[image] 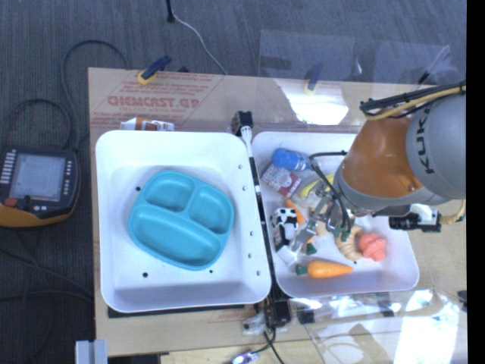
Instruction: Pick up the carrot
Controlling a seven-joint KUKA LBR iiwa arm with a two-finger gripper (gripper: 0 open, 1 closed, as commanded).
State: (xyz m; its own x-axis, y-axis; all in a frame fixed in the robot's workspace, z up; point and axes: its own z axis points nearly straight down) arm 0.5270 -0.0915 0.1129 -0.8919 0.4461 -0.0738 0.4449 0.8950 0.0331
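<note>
Currently gripper (pixel 317 222) hangs over right bin (pixel 402 279) clutter; finger spread impossible to judge. Carrot (pixel 328 268) lies just below, untouched.

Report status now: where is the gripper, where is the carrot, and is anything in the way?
Gripper over the right bin, nothing held. Carrot lies free near the front wall, just below the gripper. Cow toy and pink toy close by, not on it.

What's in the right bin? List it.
The right bin holds a carrot, a blue-capped bottle, a cow toy, a pink toy and the gripper. The arm covers whatever lies beneath it.
</note>
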